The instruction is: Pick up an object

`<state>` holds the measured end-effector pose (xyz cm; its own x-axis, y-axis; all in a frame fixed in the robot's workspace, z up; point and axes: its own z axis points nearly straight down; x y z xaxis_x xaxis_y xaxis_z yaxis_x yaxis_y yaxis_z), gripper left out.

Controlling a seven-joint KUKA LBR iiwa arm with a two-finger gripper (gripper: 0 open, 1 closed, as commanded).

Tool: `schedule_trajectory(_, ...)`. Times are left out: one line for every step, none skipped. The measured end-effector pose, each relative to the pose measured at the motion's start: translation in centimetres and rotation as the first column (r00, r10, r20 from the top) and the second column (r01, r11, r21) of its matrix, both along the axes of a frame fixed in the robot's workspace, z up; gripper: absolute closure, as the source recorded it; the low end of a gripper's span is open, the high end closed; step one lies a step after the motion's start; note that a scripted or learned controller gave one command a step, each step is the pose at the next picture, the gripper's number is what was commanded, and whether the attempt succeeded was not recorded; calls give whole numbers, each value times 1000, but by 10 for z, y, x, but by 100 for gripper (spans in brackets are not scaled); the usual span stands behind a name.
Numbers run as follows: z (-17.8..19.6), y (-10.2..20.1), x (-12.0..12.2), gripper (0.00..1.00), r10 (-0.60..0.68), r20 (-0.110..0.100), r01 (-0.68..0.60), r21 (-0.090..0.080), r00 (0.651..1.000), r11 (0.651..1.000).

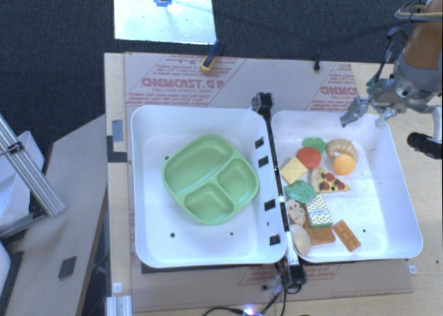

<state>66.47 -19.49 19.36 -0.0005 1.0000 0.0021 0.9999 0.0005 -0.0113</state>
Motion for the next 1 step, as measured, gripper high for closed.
schedule_trajectory(10, 1, 3, 0, 3, 14, -3, -3, 1000, 1000)
